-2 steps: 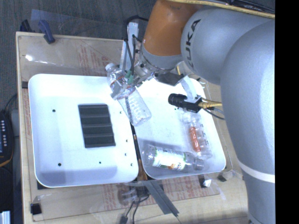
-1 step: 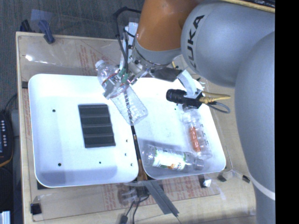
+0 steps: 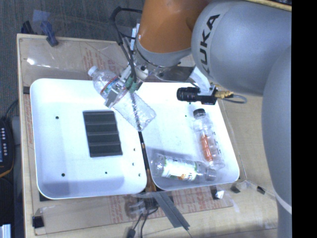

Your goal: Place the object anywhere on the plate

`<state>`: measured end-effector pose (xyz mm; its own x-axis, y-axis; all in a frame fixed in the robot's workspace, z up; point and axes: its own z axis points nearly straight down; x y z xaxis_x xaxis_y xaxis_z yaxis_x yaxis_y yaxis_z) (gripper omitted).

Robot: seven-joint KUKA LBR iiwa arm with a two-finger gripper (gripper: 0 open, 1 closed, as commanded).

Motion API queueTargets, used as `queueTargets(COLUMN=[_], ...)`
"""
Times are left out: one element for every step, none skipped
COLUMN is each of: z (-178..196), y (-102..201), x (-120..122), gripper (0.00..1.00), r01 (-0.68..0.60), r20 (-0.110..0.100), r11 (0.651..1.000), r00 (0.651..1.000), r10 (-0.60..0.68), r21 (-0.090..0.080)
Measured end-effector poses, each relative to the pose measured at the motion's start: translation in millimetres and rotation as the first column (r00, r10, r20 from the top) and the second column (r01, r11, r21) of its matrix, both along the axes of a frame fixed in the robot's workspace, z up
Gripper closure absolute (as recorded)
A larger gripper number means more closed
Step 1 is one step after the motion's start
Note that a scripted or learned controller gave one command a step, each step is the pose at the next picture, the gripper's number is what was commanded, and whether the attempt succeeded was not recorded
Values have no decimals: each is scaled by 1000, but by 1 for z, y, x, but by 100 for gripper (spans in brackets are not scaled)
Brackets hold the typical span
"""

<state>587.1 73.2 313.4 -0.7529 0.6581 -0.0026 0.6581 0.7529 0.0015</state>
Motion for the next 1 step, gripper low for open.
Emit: queueTargets(z=[73], y=[24], x=[-13], gripper=[100], r01=[-146], r20=[0], r11=[989], r00=[989], r10=[146], r21=[0])
